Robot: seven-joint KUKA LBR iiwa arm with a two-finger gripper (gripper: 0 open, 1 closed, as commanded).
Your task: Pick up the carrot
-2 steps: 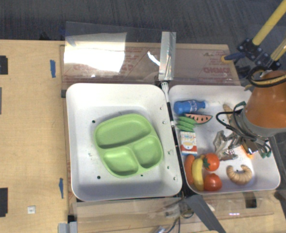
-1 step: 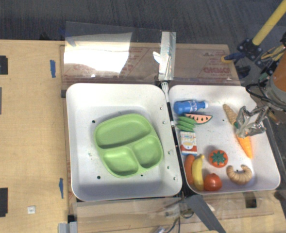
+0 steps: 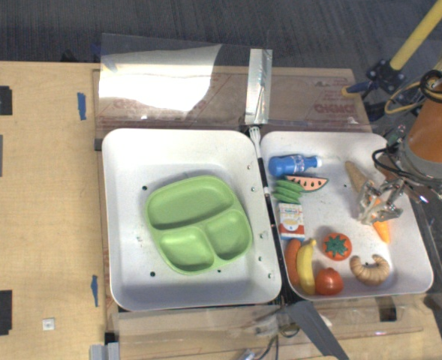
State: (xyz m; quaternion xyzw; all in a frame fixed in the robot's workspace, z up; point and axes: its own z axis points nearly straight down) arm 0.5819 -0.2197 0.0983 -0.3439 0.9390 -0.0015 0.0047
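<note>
A small orange carrot [image 3: 383, 231] lies at the right side of the right bin [image 3: 419, 265]. My gripper [image 3: 376, 203] hangs right over the carrot's upper end, touching it or nearly so. The arm's orange band [image 3: 434, 130] shows above it at the right edge. I cannot make out whether the carrot sits between the jaws. An orange-red long piece [image 3: 292, 255] lies beside the banana [image 3: 305, 265] at the bin's front left.
The right bin also holds a blue bottle [image 3: 294, 163], watermelon slice [image 3: 312, 182], pea pod [image 3: 287, 191], small carton [image 3: 290, 218], two tomatoes [image 3: 337, 246], a croissant [image 3: 371, 268] and a cone [image 3: 356, 175]. A green divided plate [image 3: 198, 222] sits in the left bin [image 3: 123, 171].
</note>
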